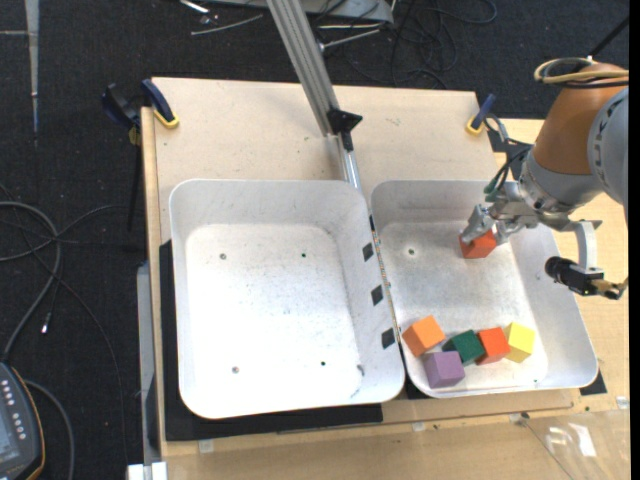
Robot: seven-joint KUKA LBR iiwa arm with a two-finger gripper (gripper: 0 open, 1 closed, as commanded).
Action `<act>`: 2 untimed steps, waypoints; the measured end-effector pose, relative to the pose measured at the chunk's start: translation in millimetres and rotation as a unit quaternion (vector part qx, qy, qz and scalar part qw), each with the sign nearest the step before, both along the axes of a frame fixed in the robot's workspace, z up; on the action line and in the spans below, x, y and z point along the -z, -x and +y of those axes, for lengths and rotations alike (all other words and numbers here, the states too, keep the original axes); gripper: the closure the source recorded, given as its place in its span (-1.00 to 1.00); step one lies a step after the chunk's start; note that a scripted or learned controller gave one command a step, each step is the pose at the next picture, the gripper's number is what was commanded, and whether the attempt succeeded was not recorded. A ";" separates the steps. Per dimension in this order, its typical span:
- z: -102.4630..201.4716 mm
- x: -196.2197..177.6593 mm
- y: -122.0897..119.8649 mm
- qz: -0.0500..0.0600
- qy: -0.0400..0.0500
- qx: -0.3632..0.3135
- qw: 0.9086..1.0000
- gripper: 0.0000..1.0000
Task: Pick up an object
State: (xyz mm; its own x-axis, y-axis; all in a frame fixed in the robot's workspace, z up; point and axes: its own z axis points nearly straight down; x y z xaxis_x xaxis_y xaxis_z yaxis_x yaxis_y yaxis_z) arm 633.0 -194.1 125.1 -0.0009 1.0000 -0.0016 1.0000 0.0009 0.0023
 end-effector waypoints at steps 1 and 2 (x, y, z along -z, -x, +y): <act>81.3 -13.4 -4.6 0.001 -0.003 -0.004 1.000 1.00; 153.2 -74.3 -40.8 -0.003 -0.002 -0.005 1.000 1.00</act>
